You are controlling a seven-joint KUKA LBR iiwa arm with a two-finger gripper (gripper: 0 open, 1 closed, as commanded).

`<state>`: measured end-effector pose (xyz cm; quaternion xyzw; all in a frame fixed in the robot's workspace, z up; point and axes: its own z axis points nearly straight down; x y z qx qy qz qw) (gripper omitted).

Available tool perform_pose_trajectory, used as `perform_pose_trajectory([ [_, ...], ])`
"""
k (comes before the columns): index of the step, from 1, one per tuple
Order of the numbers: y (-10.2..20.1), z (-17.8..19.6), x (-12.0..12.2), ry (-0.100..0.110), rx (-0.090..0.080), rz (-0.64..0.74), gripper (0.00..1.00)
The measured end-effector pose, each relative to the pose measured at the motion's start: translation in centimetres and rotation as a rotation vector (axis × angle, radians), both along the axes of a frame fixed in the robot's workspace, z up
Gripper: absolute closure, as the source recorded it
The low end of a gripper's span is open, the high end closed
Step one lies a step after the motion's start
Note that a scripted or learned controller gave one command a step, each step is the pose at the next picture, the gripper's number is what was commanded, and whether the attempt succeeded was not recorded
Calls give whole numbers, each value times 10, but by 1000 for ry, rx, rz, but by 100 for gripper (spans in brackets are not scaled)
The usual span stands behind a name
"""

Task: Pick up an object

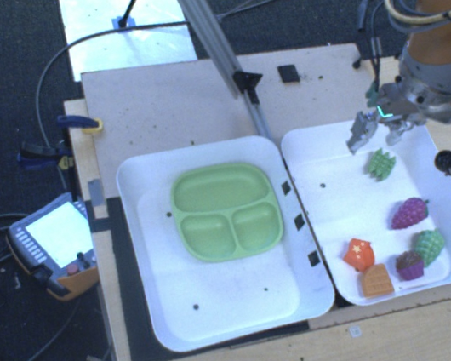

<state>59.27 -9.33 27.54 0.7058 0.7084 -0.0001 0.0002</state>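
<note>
A green divided plate [227, 210] lies in the left bin [167, 315]. In the right bin [328, 200], toys cluster at the near right: an orange piece [358, 254], purple grapes [409, 212]. The gripper [379, 131], fingers seemingly spread and holding nothing, hovers just above a green toy [380, 163].
</note>
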Motion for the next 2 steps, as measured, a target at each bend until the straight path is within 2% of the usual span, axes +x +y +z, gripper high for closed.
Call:
perform_pose_trajectory([
  [1, 0, 1, 0, -1, 0, 0, 0],
  [2, 8, -48, -5, 2, 1, -2, 0],
])
